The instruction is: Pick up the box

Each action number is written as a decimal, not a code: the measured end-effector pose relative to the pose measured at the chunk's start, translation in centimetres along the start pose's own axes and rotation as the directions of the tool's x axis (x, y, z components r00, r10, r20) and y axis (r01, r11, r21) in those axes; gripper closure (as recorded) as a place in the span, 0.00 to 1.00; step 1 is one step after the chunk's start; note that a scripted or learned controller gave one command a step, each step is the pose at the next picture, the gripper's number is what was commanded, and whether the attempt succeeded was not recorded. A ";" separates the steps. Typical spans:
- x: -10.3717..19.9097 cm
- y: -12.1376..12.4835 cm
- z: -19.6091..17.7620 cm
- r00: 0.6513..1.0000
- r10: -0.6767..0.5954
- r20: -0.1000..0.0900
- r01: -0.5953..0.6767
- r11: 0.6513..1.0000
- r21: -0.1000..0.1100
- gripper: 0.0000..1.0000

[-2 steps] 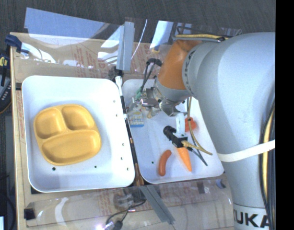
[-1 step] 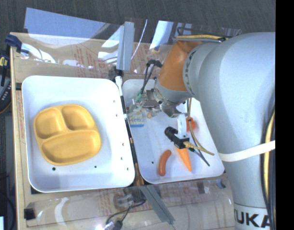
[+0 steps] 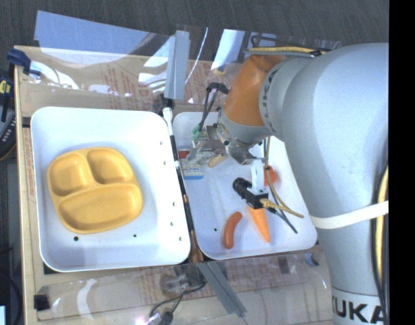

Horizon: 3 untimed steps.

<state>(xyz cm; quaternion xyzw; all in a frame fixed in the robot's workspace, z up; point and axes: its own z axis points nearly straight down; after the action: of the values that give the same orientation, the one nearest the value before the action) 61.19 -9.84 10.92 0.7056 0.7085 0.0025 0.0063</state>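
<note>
Two shallow white bins sat side by side on the table (image 3: 92, 95), and the grey arm (image 3: 329, 127) reached over the right bin (image 3: 217, 205) from its far side. The pincer (image 3: 208, 151) hung low at that bin's back corner, close to the wall shared with the left bin (image 3: 38, 181).

The box (image 3: 192, 168), small and flat with red and blue print, lay just beside the pincer, on the side toward that shared wall and seemingly tucked against it. From where I stood I could not tell whether the pincer was wide or narrow, nor whether it touched the box; the wrist crowded that corner. I would say it was placed there to work at the box, and the nearby wall looked likely to leave little room on that side.

A sausage (image 3: 231, 230) and a carrot (image 3: 260, 225) lay apart from the pincer, toward the bin's front edge, out of its way. A yellow divided plate (image 3: 95, 188) rested well apart from the pincer, in the left bin.
</note>
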 end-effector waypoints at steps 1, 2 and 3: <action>-0.1 0.0 0.0 1.000 0.001 0.002 -0.001 1.000 0.000 0.00; -0.1 1.3 0.4 1.000 0.023 0.001 -0.023 1.000 -0.008 0.00; -0.1 -1.3 1.0 1.000 0.022 0.008 -0.022 1.000 -0.002 0.00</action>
<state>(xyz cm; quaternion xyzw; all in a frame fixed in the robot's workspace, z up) 59.90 -9.97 9.92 0.7135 0.7006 0.0003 0.0097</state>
